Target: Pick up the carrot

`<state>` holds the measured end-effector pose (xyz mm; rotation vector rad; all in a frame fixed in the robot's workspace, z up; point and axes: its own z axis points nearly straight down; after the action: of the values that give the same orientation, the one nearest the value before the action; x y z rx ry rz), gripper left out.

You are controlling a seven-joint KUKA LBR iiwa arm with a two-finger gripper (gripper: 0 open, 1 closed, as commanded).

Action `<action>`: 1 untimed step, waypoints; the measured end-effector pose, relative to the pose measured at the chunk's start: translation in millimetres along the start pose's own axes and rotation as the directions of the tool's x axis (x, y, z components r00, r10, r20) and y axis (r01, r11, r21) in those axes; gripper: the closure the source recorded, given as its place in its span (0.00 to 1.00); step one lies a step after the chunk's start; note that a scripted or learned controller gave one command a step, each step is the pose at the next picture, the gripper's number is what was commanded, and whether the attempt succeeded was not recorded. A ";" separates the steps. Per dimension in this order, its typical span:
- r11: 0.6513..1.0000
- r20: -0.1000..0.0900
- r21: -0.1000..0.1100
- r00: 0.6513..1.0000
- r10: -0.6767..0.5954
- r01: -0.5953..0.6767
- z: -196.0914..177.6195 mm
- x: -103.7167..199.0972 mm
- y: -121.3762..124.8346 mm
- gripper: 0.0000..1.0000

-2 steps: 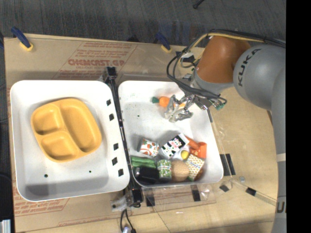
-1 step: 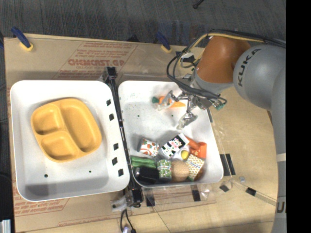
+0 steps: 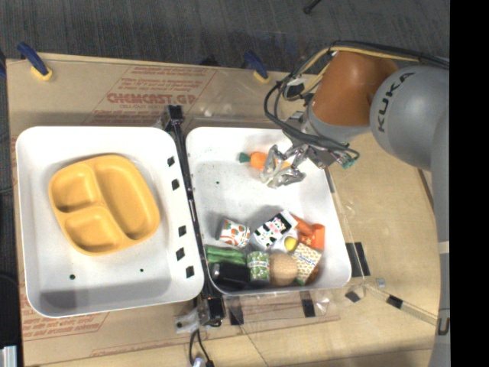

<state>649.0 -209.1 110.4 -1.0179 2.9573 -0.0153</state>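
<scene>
The fingers (image 3: 284,168) hang low over the far part of the right bin (image 3: 229,140), a metallic cluster that appears spread apart, with nothing between the tips; that reading is fairly but not fully sure, since the shiny parts blur together. The carrot (image 3: 257,159) lies just beside them, on their left, flat on the white floor of the bin, its small green top (image 3: 244,158) pointing toward the divider between the bins. It seems to touch or nearly touch the nearer fingertip, but it is not between the two. To do this step well, I judge the gripper should shift toward the left of the view until the orange body sits squarely in the gap, then go down until the tips almost meet the bin floor before closing. The carrot is small and rounded, so a grip across its thick middle should hold better than one near the tapering end or the green top; closing off-centre would likely squirt it sideways. There is open floor all round it, so the heap of toys (image 3: 267,251) at the near end of this bin poses no hindrance. The left bin (image 3: 30,205), with its yellow divided tray (image 3: 103,202), is well apart and plays no part.
</scene>
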 end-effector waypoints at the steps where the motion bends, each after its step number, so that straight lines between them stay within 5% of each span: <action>1: 1.000 0.000 -0.001 1.000 0.000 0.000 0.3 0.2 0.1 0.00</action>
<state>648.8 -209.1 110.1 -1.0176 2.9578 -0.0143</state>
